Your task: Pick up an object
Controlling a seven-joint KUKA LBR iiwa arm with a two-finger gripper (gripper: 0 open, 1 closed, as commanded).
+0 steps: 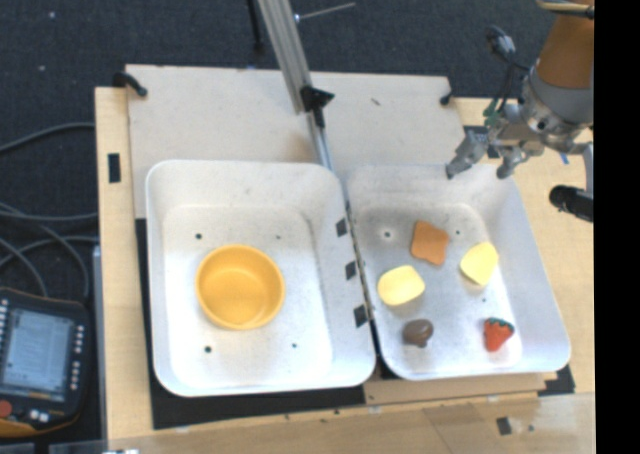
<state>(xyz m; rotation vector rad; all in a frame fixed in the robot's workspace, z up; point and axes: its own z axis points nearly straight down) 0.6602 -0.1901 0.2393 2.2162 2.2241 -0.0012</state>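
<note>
Two bins sit side by side on the desk (pixel 118 242). The left bin (pixel 170 202) holds a bowl (pixel 240 287). In the right bin (pixel 535 312) lie a toast (pixel 430 242), two slices (pixel 400 285) (pixel 479 263), a nut (pixel 418 332) and a strawberry (pixel 498 334). The claw (pixel 485 157) hangs over that bin's far rim.

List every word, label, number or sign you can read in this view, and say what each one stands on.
None can be read.
The pendant screen at the left edge shows faint lines, too small and blurred to read.
The yellow bowl, the two white bins, the orange-brown piece, the two yellow pieces, the brown piece and the red strawberry-like piece bear no visible print.
</note>
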